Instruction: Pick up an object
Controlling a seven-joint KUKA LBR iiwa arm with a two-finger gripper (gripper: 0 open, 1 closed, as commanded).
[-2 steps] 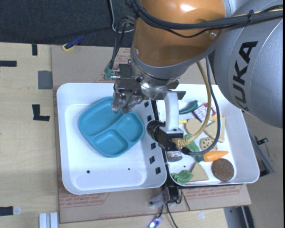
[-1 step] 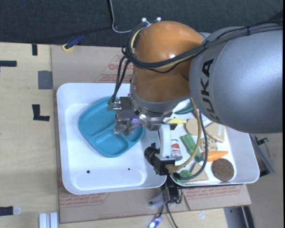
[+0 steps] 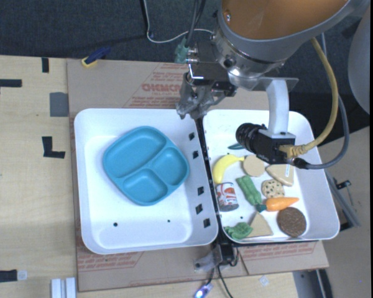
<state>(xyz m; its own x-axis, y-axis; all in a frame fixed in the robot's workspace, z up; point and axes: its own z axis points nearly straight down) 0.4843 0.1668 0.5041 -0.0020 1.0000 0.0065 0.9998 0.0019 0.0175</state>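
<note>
1. Nearest us we see the orange band [image 3: 280,5] of the grey arm, large at the top of the view, with the wrist below it.
2. We find the two-finger gripper [image 3: 191,107] hanging over the far end of the seam between the two bins; we cannot tell how its fingers stand, and we see nothing between them.
3. In the left shallow white bin [image 3: 93,228] we see a blue plastic divided plate [image 3: 145,164] with three compartments, lying flat near the middle.
4. In the right shallow white bin [image 3: 320,219] we count a cluster of toy foods: a yellow banana [image 3: 225,165], a small red-labelled can [image 3: 227,195], a long green vegetable [image 3: 249,190], an orange carrot [image 3: 280,203], a speckled cookie [image 3: 273,188], a round brown disc [image 3: 291,221], and a green leafy piece [image 3: 239,231].
5. These foods lie close together, well apart from the gripper.
</note>
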